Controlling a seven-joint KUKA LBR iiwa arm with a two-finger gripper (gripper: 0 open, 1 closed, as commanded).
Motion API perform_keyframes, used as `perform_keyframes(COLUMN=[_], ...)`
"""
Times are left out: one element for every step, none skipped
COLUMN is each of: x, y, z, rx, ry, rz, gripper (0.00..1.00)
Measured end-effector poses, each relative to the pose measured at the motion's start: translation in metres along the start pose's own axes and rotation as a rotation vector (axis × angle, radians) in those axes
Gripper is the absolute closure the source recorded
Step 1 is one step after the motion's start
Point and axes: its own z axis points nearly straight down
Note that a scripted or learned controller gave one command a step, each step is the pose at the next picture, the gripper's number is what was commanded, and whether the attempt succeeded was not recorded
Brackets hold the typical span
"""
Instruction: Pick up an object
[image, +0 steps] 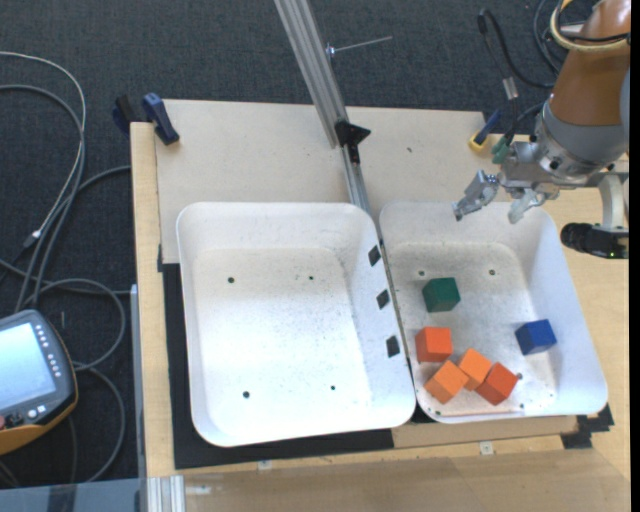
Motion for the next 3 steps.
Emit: perform_keyframes(x=[0.006,0.018,0.018], y=[-0.011,-0.036,-0.033], z=[-0.010,0.142,0.126], rx=[-0.001,0.008,-0.004], ry=[0.001,0.001,0.000], rz=[-0.001,0.001,0.000], gripper=[0.00,0.00,1.00])
